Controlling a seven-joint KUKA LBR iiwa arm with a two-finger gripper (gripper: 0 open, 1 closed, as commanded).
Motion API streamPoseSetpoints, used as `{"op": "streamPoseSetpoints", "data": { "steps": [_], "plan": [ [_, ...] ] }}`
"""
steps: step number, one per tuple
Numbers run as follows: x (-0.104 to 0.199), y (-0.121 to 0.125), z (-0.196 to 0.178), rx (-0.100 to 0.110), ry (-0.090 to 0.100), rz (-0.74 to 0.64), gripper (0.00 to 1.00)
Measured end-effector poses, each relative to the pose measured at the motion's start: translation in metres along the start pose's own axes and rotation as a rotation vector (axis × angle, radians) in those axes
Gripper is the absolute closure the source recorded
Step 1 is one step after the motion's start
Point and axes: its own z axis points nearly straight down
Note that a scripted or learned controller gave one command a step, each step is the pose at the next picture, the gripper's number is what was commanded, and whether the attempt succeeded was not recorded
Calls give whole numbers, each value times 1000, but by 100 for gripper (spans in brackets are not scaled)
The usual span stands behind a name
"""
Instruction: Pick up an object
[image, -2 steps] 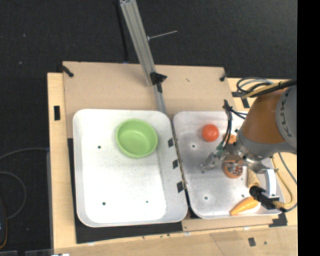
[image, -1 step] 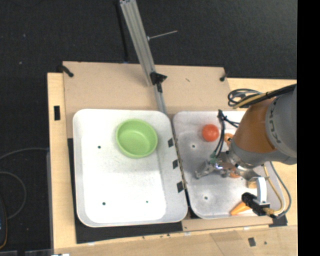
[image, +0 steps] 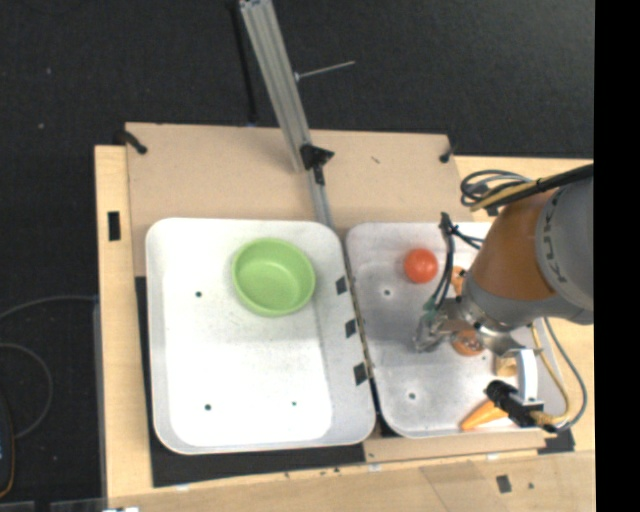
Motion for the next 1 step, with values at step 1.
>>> {"op": "streamPoseSetpoints", "data": {
  "steps": [1],
  "plan": [
    [-5, -7, -57, -3, -1, -1, 100]
  ]
}}
